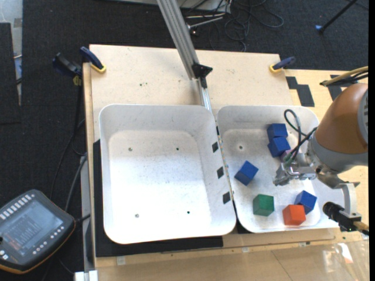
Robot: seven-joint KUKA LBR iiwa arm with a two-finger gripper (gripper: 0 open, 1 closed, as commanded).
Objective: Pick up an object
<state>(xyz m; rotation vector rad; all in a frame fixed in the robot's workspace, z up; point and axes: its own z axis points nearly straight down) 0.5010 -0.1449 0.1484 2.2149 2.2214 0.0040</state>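
Pick judged not yet done: nothing seen lifted. Tool (285, 174) poised low inside right bin (234, 124), near its right wall; finger state cannot be told.

Right bin contents: two blue cubes (278, 139) stacked or touching near far right corner, blue cube (246, 172) mid-bin, green cube (263, 205), orange cube (294, 215) and another blue cube (306, 201) along near edge.

Left bin (117, 122): no objects noted.

Left to do: closing on one cube, then lifting.

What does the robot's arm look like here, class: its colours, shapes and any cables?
The rounded grey arm has a broad orange band above the wrist. Dark cables loop beside it toward the small metallic grey gripper. A black fitting sits below it.
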